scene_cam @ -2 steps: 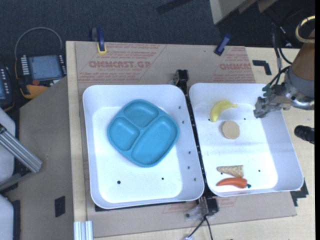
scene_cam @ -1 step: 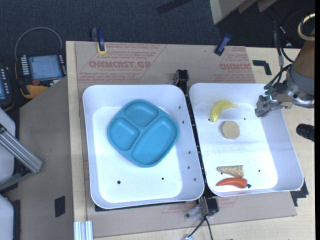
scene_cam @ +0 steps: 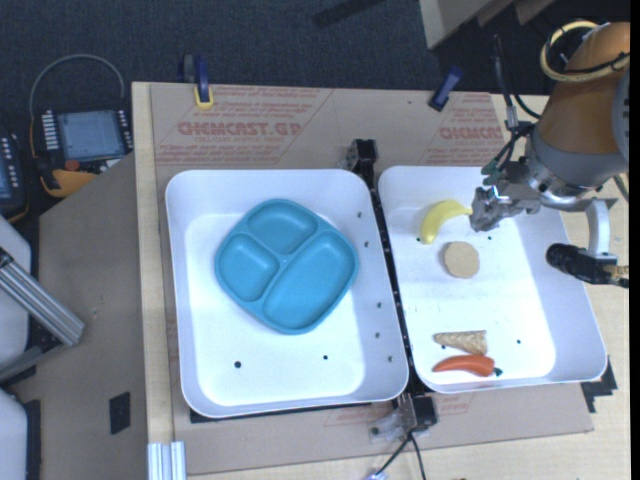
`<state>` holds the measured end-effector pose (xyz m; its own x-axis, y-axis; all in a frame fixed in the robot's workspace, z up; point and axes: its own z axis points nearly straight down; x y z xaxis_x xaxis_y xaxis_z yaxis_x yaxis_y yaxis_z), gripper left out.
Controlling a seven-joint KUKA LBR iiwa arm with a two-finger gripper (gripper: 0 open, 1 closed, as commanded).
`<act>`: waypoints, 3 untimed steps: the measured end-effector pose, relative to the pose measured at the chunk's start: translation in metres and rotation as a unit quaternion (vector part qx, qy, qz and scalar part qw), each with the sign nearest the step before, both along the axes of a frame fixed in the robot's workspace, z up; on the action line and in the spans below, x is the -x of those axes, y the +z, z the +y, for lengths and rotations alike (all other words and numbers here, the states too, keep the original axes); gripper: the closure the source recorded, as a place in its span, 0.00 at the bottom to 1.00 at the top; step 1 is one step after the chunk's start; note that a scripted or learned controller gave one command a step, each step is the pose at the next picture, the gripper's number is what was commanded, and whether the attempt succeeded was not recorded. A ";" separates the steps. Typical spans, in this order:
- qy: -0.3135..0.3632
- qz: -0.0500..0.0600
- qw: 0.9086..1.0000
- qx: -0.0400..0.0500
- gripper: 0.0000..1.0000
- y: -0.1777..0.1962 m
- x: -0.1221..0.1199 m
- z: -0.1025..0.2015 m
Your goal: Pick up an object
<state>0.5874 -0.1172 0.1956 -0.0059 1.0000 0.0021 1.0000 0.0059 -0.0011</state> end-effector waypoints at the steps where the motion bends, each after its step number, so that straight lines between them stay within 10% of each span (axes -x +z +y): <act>1: -0.001 -0.002 1.000 0.001 1.00 0.014 -0.009 0.049; 3: 0.000 -0.002 1.000 0.001 1.00 0.017 -0.032 0.157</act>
